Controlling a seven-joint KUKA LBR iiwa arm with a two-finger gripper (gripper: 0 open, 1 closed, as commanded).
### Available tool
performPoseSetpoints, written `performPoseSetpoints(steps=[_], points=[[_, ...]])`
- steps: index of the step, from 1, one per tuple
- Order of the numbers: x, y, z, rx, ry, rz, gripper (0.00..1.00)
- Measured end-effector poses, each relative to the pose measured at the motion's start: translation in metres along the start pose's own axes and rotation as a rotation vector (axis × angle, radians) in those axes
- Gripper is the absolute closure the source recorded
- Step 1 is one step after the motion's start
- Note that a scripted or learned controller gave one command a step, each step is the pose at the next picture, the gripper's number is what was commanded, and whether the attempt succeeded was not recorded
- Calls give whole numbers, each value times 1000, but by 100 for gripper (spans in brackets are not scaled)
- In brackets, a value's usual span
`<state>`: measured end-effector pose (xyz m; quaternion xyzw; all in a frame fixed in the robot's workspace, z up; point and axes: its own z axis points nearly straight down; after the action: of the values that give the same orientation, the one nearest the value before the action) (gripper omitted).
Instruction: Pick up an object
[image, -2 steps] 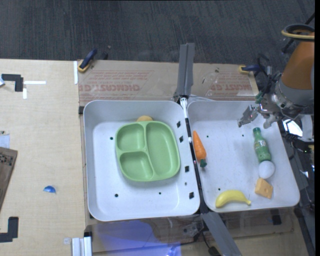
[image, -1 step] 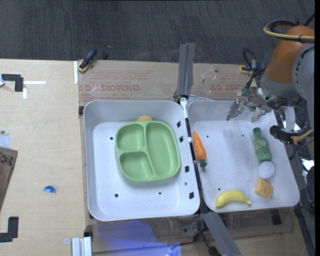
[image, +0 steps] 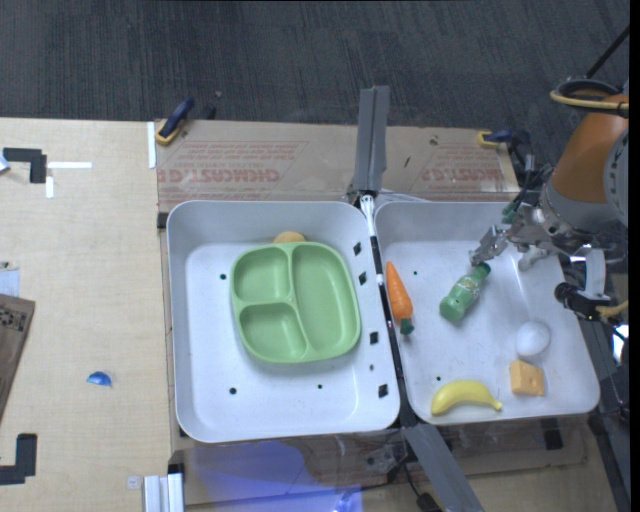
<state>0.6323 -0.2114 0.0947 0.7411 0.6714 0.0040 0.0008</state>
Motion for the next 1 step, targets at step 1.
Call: performPoseSetpoints(steps=[1], points=[[61, -14, 4, 8, -5, -83, 0]])
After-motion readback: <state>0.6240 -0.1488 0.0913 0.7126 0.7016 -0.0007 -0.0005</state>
